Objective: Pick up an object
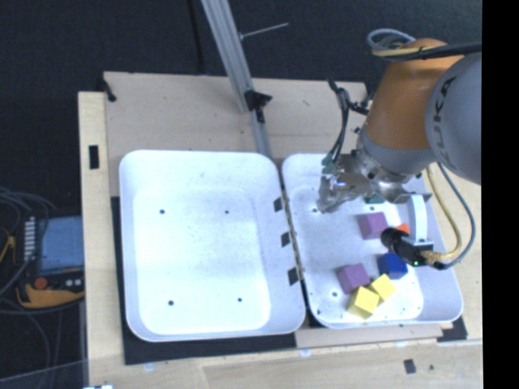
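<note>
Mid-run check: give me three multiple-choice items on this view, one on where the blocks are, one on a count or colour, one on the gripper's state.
1. Which bin holds the blocks?
A. the left bin
B. the right bin
C. both bins

2. How many purple blocks are in view?
A. one
B. two
C. three

3. What is between the gripper's fingers?
A. a yellow block
B. a blue block
C. nothing visible

Answers:
1. B: every block lies in the right bin; the left bin shows bare floor.
2. B: one purple block lies near the arm, another beside the two yellow blocks and the blue block.
3. C: the gripper hangs over bare white floor, apart from all blocks.
</note>
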`<action>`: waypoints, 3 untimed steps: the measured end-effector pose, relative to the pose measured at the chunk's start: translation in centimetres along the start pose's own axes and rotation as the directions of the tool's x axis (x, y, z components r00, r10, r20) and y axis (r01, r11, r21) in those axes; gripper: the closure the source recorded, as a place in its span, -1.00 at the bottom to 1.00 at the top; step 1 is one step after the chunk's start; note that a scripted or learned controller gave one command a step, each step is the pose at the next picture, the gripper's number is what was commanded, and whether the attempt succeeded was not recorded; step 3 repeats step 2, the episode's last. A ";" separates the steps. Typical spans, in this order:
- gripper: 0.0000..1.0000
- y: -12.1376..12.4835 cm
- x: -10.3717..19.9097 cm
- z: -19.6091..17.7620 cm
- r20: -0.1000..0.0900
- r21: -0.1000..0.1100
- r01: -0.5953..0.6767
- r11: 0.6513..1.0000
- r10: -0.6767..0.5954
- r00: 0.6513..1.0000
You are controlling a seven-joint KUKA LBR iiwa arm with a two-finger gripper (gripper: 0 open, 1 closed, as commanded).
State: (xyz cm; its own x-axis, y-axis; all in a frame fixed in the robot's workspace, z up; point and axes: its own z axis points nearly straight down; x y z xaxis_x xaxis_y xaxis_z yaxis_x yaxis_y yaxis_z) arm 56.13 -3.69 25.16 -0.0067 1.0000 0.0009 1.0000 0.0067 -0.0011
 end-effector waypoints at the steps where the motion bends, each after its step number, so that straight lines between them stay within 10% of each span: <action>1: 1.00 0.1 5.0 1.4 0.000 0.001 0.000 1.000 0.000 1.000; 3: 1.00 0.9 10.3 0.4 -0.001 -0.002 0.001 1.000 -0.001 1.000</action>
